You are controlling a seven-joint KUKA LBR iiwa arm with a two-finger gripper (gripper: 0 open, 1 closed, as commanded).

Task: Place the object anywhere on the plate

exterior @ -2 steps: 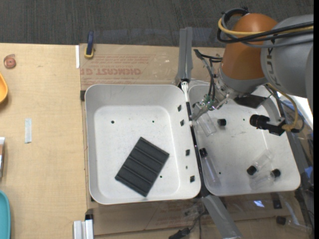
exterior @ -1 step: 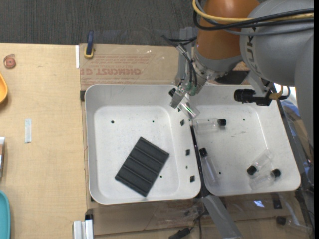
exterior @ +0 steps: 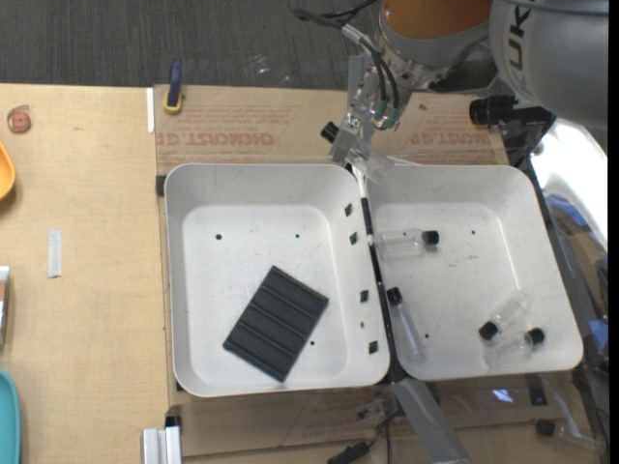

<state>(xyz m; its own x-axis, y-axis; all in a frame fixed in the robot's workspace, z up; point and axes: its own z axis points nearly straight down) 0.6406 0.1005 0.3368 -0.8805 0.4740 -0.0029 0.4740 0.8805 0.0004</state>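
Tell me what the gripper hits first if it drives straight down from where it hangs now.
Probably the shared rim at the bins' far edge: the gripper points down just above it. Depth is unclear from this slant.

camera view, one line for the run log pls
gripper: above bins' shared far edge | fingers: unclear | black ridged plate: left bin | clear vials: right bin | placement: not done

Two shallow white plastic bins (exterior: 193, 211) sat on tan cardboard printed with red lettering (exterior: 222, 129), the left one bearing a ribbed black rectangular plate (exterior: 277, 322), the right holding clear vials with black caps (exterior: 411, 243).
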